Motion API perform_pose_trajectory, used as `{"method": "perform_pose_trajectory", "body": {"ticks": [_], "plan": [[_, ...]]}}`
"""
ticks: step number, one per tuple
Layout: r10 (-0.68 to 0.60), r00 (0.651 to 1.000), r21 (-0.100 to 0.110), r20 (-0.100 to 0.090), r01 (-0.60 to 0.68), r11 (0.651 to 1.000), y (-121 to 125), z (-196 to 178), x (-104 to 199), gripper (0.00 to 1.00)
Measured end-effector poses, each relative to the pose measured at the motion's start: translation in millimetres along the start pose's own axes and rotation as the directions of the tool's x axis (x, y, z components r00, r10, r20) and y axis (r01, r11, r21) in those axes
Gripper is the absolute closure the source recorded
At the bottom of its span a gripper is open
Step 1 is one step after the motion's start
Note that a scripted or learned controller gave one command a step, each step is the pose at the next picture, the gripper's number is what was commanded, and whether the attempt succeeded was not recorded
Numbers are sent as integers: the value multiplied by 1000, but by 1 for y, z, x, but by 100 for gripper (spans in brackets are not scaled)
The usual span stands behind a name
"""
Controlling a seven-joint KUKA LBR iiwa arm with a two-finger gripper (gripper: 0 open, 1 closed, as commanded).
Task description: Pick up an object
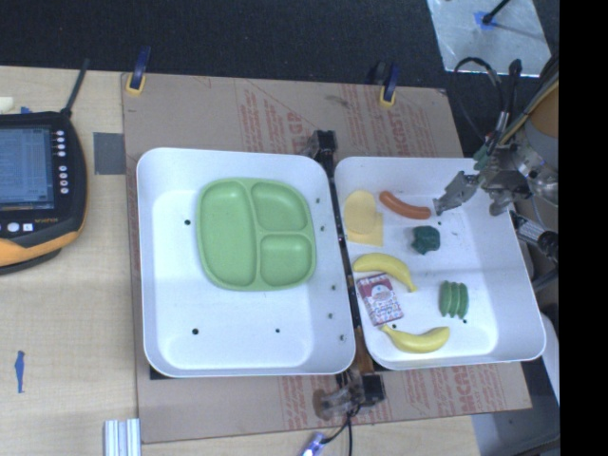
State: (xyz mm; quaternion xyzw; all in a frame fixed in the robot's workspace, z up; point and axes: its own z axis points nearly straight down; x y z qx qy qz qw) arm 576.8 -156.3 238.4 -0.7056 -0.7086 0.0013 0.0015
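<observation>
Two white bins [157, 255] [503, 345] sit side by side. The left one holds one green divided plate [256, 233]. The right one holds two bananas [384, 268] [417, 339], one sausage [406, 206], one yellow cheese slice [362, 218], one dark green broccoli piece [426, 240], one light green vegetable [454, 299] and one small red packet [380, 298].

Claw [446, 200] hovers beside hot dog [405, 205].

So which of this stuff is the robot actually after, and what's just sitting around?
Could be picked, all in the right bin: hot dog, broccoli, cheese slice, two bananas, green pepper, red packet. The gripper is nearest the hot dog.

Just lying about: green divided plate, left bin, control tablet.
</observation>
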Motion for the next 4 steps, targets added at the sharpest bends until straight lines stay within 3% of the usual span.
{"method": "perform_pose_trajectory", "body": {"ticks": [1,2,3,4], "plan": [[-3,1000,4,0,3,1000,37,75,-7,0],[-1,1000,2,1,1,1000,23,147,-2,0],[-2,1000,1,3,2,1000,24,136,-3,100],[-1,1000,-2,-1,1,1000,36,46,79,100]]}}
